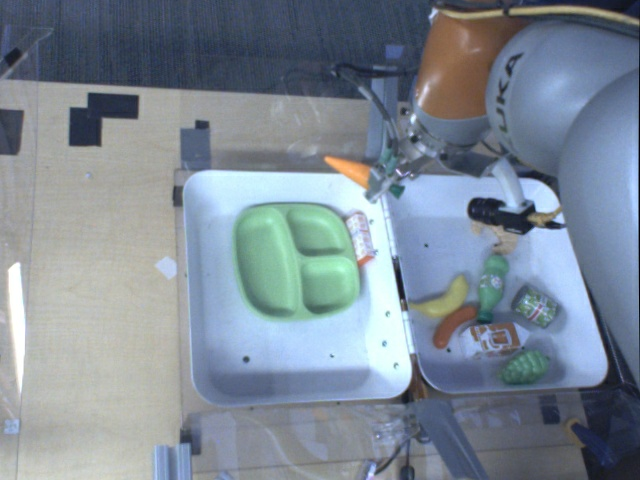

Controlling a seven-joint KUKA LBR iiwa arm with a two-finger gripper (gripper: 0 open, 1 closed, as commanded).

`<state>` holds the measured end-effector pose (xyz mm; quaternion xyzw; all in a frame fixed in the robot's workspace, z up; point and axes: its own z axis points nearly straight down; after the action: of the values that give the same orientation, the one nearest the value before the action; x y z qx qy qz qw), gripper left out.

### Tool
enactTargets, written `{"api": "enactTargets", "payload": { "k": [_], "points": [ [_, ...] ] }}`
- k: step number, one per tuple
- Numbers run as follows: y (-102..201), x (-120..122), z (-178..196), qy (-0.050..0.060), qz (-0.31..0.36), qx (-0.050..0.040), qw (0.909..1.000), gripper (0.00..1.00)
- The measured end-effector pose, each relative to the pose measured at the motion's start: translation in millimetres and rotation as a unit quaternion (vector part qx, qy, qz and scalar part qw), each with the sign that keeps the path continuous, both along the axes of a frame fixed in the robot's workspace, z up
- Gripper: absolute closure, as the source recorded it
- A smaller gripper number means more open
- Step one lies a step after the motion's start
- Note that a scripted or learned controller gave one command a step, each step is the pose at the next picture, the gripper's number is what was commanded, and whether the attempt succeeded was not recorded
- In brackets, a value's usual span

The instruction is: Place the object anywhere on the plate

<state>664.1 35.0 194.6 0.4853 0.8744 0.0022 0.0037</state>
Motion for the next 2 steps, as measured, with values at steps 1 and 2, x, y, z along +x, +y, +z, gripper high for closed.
{"api": "enactTargets", "payload": {
  "k": [1,2],
  "points": [
    [54,-28,-9,0.002,0.109,-0.0002,0.9941,1.0],
    [51,-72,42,0.0,0.252,-0.0013,0.9677,1.0]
  ]
}}
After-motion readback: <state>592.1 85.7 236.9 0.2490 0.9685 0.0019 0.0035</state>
